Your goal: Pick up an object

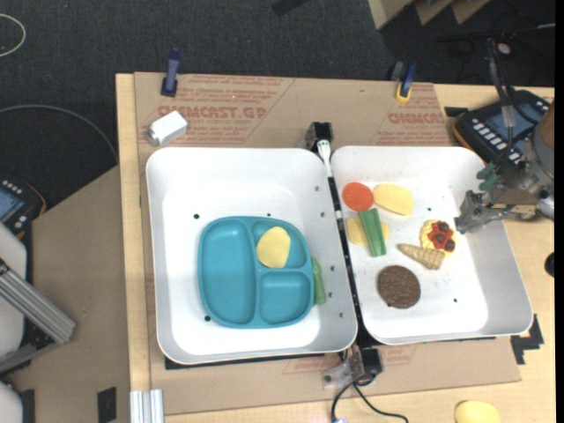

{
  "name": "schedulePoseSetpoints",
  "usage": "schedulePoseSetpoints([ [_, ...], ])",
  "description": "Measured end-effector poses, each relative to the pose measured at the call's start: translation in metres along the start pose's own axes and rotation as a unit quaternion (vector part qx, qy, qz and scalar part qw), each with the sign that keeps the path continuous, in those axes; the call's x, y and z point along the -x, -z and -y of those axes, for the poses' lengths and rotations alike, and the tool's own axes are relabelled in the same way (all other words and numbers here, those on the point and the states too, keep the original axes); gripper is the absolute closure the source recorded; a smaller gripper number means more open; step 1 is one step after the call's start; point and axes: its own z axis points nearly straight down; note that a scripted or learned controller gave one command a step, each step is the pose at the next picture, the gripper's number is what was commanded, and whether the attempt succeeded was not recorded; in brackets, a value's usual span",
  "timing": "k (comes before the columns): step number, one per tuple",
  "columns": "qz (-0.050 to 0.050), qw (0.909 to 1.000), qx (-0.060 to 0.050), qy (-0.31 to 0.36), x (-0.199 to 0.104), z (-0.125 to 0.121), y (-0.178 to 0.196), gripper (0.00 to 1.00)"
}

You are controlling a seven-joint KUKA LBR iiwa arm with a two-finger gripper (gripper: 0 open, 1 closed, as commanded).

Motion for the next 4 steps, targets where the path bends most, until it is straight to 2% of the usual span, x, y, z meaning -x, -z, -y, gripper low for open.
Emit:
schedulePoseSetpoints([
  [1,0.001,0.9999,0.015,0.005,-0.064,-0.009,0.142,1.0],
  [2,0.001,1.0,0.001,0.002,-0.086,0.006,0.05,1.0],
  [3,0.003,1.0,0.006,-0.002,-0.029,0.005,0.054,1.0],
  [4,0.005,0.9999,0.01,-0.004,0.069,0.006,0.125,1.0],
])
